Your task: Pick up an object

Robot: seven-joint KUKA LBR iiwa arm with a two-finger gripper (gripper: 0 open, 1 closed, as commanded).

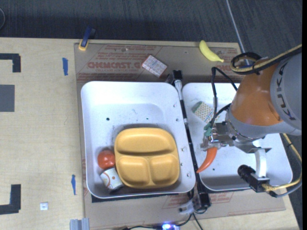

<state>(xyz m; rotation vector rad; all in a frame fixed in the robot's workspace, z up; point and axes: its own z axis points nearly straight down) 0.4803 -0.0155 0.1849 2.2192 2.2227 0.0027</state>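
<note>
a slanted overhead view looked down on a pale tabletop [38, 128] carrying two shallow white bins side by side. nearest the viewer, at the front of the left bin [96, 99], lay a yellow divided tray [145, 156], three compartments facing up, with a red ball [105, 158] and a small white and orange cup [111, 178] touching its left edge. in the right bin [283, 169], close to its front left corner, an orange carrot-shaped toy [207, 160] lay at a slant, its tip toward the corner and its blunt top tucked under the tool [214, 137] of a grey arm [261, 102] with an orange band, which reached in from the right. the top of the carrot seemed to sit against the tool, but the view did not show whether it was between the fingers, and whether the tool was wide or narrow could not be told. the carrot looked light, stiff and smooth, probably moulded plastic, so it would likely slip if pinched on its taper; the thicker upper part, gripped across its width, seemed the safest place to take hold. farther back in the same bin rested a small patterned packet [203, 110]. beyond the bins, on brown cardboard [115, 63], lay a small checked block [154, 65], a yellow banana [210, 52] and a blue and yellow clip [86, 38].
</note>
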